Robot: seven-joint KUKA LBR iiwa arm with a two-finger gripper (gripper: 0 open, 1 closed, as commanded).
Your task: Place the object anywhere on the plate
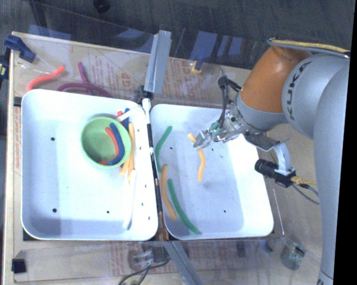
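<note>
Gripper (204,139) over right bin (246,218), far side; finger state cannot be told. Orange stick (200,166) just below it. Green plate (98,142) in left bin (50,215).

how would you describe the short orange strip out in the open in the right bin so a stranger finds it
Start at the right bin. Just below the hand lies a short orange strip, alone on bare white floor. The other orange strip is longer, beside green ones at the left wall.
</note>
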